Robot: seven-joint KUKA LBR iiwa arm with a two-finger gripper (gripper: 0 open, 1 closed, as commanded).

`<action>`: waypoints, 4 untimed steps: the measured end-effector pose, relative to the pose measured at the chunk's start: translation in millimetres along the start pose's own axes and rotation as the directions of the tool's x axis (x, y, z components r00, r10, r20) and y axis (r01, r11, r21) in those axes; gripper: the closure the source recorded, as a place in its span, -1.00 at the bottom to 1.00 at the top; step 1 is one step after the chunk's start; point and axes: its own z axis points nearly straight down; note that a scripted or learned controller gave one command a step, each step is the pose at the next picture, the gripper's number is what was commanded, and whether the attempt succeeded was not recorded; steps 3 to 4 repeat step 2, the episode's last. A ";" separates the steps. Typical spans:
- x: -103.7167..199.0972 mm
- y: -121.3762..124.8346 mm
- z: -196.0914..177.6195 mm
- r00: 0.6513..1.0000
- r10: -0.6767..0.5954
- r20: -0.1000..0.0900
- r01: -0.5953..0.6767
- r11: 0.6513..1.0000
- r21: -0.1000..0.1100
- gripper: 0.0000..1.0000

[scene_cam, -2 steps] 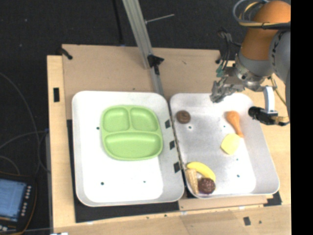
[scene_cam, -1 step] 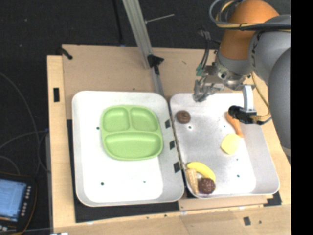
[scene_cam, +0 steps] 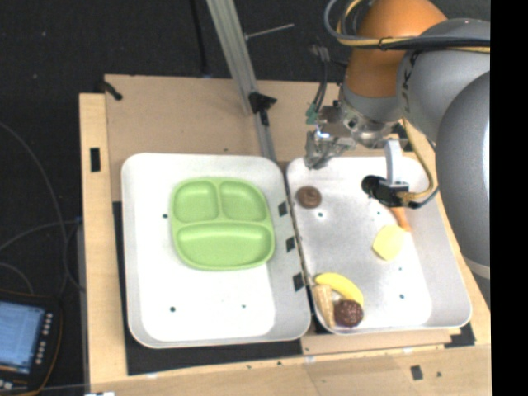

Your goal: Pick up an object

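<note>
My gripper [scene_cam: 316, 157] hangs over the far left corner of the right bin [scene_cam: 412, 304], its fingers pointing down with nothing seen between them. A small brown round object [scene_cam: 308, 196] lies just below it on the bin floor. A yellow wedge [scene_cam: 389, 242] rests toward the right side, with an orange piece [scene_cam: 400, 218] beside it. At the near left corner lie a banana [scene_cam: 338, 286] and a dark brown ball [scene_cam: 348, 313], touching each other.
The left bin [scene_cam: 148, 304] holds a green divided plate [scene_cam: 223, 223]. A slanted metal pole [scene_cam: 235, 48] rises behind the bins. The grey arm with its orange band [scene_cam: 392, 31] covers the far right. A black cable fitting [scene_cam: 381, 190] hangs over the right bin.
</note>
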 end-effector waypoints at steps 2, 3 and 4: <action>86.2 14.6 -11.2 1.000 0.000 0.000 0.000 1.000 -0.001 1.00; 86.2 14.6 -11.2 1.000 0.000 0.000 0.000 1.000 -0.001 1.00; 86.2 14.6 -11.2 1.000 0.000 0.000 0.000 1.000 -0.001 1.00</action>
